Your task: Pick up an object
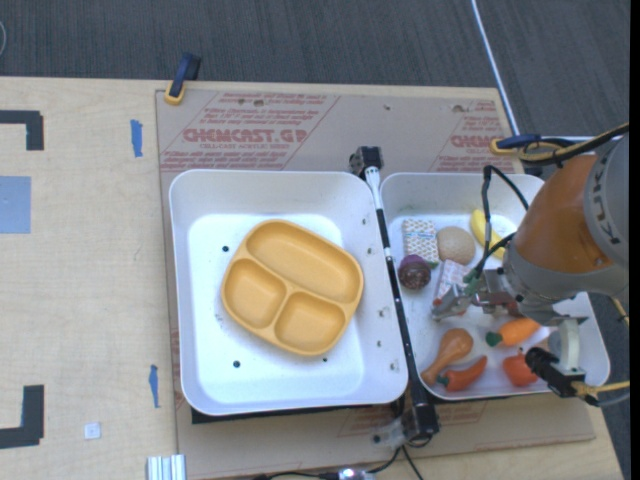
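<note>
Hovering low in the right bin (pixel 592 363), end effector (pixel 452 303) beside the purple onion (pixel 414 272). Cannot tell whether clenched or released. Yellow divided plate (pixel 292 286) in the left bin (pixel 205 368).

board (pixel 300 128) under bins | red print, apparently "CHEMCAST GP" | repeated at right, partly hidden

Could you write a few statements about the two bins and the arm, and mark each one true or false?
1. The yellow tray lies in the left bin. True.
2. The tray has three compartments. True.
3. The toy foods lie in the left bin. False: they lie in the right bin.
4. The gripper hangs over the tray. False: it is over the right bin.
5. The onion sits inside the tray. False: it sits in the right bin, near the divider.
</note>
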Tool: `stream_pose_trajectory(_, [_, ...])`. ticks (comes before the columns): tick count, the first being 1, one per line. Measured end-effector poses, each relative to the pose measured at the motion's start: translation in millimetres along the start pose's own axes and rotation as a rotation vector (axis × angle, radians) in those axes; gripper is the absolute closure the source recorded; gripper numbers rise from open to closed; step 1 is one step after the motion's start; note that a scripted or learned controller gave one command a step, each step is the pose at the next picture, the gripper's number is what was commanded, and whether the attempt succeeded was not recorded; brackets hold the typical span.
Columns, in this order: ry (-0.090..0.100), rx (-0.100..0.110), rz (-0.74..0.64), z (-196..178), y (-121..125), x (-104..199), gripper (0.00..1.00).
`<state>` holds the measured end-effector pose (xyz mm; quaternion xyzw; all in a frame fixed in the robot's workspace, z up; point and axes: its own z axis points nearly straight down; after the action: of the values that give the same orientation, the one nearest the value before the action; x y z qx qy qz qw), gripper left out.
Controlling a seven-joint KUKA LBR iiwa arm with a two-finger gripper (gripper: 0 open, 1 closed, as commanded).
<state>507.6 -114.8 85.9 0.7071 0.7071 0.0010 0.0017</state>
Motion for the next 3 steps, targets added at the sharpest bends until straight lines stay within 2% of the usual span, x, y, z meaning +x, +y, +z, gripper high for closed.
stream_pose_trajectory(1, [-0.001, -0.003, 0.0, -10.6, 0.9, -0.4, 1.0])
stream_pose_trajectory(2, [-0.001, -0.003, 0.0, -10.6, 0.8, -0.3, 0.0])
stream_pose_trajectory(3, [-0.002, -0.005, 0.0, -20.5, 1.4, -0.3, 1.0])
